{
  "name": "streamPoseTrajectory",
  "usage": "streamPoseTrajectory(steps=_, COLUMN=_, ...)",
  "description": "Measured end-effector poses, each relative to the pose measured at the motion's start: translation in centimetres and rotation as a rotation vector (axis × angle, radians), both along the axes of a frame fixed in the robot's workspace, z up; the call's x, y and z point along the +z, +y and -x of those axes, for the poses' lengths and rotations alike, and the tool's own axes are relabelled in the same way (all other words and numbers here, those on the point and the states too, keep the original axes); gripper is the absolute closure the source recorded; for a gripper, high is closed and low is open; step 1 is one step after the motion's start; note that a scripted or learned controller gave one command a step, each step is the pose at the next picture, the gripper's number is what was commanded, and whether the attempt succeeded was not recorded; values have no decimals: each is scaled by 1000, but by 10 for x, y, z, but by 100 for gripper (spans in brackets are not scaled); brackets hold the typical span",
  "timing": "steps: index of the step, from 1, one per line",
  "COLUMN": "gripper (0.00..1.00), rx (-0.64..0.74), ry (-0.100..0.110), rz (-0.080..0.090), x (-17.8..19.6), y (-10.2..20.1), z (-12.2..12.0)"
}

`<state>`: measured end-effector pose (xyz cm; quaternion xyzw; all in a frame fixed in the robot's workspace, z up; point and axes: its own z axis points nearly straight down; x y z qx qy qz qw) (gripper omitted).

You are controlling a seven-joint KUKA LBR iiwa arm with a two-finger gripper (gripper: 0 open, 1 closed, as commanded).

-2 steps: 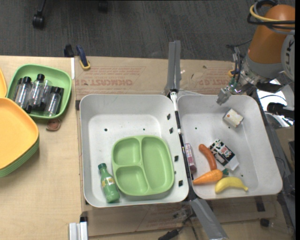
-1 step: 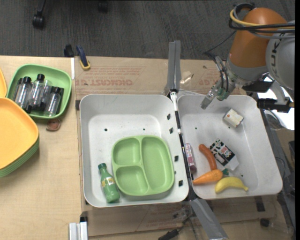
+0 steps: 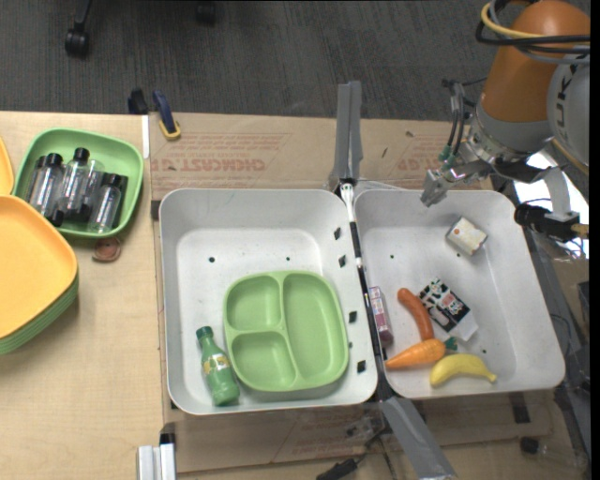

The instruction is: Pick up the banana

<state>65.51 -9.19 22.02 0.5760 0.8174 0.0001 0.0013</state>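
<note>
The KUKA iiwa arm [image 3: 548, 70] was pale grey with a broad, rounded orange band [image 3: 534, 56] above the wrist. A yellowish cable [image 3: 497, 28] looped past the top of that band, and thin dark wires ran down beside the wrist. The gripper [image 3: 437, 187] was small, grey and metallic, with what looked like coloured fittings near its base, though blur hid detail.

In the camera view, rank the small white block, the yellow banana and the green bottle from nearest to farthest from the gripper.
1. Small white block, right bin, just below the gripper.
2. Yellow banana, right bin's near edge.
3. Green bottle, left bin's near-left corner.
</note>
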Motion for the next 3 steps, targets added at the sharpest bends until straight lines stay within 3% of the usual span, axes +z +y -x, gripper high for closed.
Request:
streamPoseTrajectory(steps=1, gripper=100, rx=427, ry=2, rz=-1, x=-29, y=58, z=2)
streamPoseTrajectory(steps=2, gripper=100, rx=-173, ry=1, rz=1, x=9, y=15, z=6)
streamPoseTrajectory(steps=3, gripper=100, rx=93, ry=5, rz=0, x=-59, y=-41, z=-3)
